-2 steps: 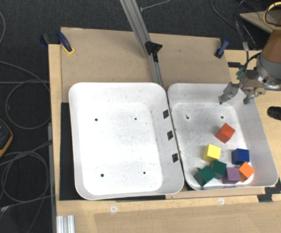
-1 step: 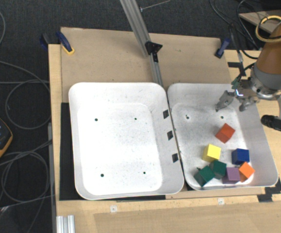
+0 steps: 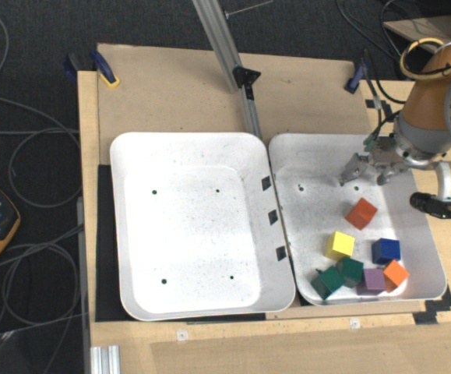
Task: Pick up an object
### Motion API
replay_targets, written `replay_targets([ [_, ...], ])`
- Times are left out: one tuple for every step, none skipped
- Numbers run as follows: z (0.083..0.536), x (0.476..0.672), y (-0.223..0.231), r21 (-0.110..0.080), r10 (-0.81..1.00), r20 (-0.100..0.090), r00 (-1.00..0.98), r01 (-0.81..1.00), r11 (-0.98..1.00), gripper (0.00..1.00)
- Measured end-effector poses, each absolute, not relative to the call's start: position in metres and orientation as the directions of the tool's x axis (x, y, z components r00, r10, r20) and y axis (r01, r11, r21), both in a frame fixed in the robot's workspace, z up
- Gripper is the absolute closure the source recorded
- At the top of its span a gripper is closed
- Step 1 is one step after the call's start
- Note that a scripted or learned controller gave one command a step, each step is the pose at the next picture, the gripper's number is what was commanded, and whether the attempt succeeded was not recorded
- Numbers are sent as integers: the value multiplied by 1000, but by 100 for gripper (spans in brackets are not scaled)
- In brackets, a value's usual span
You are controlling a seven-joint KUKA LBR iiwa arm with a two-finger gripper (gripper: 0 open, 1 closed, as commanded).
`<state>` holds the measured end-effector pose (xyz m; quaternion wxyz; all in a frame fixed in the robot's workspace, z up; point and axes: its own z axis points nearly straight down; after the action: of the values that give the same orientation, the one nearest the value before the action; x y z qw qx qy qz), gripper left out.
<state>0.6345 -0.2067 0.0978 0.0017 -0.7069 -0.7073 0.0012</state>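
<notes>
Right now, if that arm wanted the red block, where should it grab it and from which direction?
Best from straight above, closing the tool on two opposite flat side faces of the red block. It sits apart from the yellow block and the crowded cluster near the right bin's front edge, so both sides look free. It lies turned at an angle, so the tool would probably need to rotate to match.

Single fixed camera above the bench [image 3: 209,349], looking down at a slant, mid distance, both white bins [image 3: 132,150] in frame, arm [image 3: 431,104] entering from right
</notes>
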Motion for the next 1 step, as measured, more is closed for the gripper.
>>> replay_targets([
  [112,637,-207,3,1000,-1,-2,1000,2,100],
])
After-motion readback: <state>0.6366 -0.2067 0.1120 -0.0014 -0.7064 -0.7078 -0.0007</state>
